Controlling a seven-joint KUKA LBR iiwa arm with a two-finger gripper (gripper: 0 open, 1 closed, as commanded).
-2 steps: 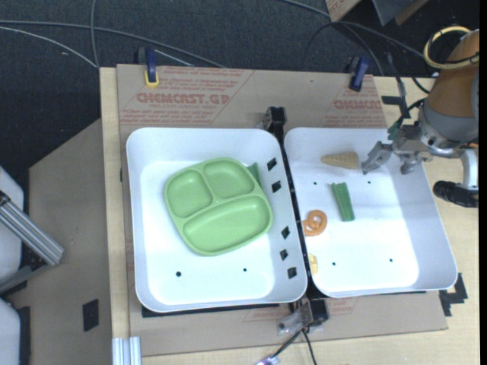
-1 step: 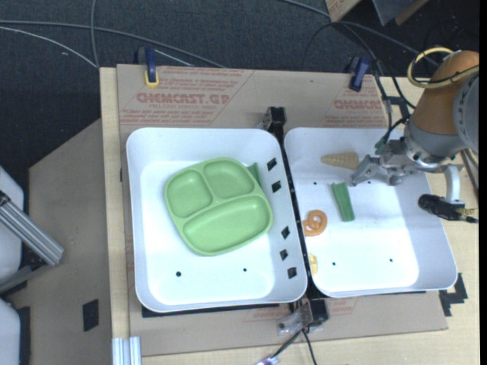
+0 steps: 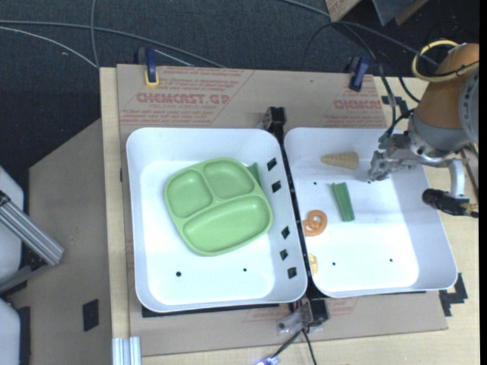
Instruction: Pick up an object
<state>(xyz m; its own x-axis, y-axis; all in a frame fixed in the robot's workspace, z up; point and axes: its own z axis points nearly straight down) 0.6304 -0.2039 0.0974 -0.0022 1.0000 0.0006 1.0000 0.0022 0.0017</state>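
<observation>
Camera view: gripper (image 3: 378, 167) hovering in right bin (image 3: 426, 268), nothing lifted.
You are looking at a pick not yet made: cone (image 3: 339, 160) lying just beside the gripper, green block (image 3: 342, 201) and orange ring (image 3: 315, 222) nearby, green tray (image 3: 218, 204) sitting in left bin (image 3: 148, 204). Gripper's state too small to tell.

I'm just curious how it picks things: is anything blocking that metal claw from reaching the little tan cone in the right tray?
Nothing visible blocks it. The tool sits just right of the tan cone, with bare white tray floor between them. The green stick and orange ring lie lower in the right bin, off that path.
</observation>
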